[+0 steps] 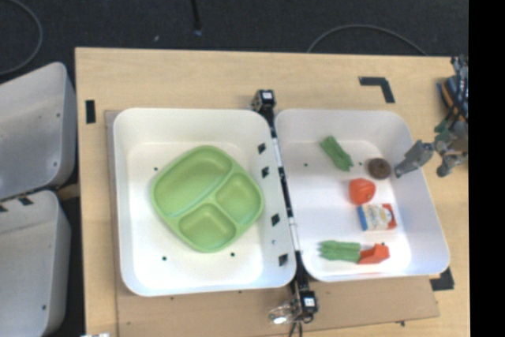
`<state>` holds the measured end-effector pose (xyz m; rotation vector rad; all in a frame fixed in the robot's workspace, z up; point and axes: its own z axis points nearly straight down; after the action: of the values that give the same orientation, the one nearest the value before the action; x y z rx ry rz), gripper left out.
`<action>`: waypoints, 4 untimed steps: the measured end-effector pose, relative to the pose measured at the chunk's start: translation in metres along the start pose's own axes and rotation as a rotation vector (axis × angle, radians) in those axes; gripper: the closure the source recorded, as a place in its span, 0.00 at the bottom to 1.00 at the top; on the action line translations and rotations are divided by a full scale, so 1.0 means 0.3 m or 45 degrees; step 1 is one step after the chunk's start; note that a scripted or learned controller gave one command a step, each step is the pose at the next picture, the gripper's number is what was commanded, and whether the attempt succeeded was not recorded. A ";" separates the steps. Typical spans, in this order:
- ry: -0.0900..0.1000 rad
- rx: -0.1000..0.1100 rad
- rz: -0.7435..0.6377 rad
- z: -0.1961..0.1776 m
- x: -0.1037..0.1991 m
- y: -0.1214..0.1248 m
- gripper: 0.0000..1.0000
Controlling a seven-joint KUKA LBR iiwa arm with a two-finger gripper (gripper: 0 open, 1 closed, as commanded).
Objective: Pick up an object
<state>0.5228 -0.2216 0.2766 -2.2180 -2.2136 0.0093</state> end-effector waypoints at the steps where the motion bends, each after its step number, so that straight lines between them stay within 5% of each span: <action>1: -0.004 -0.014 -0.004 -0.021 0.002 0.007 0.00; 4: -0.001 -0.006 0.001 0.477 -0.016 -0.022 0.00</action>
<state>0.5149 -0.2260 0.1337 -2.2219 -2.2155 0.0052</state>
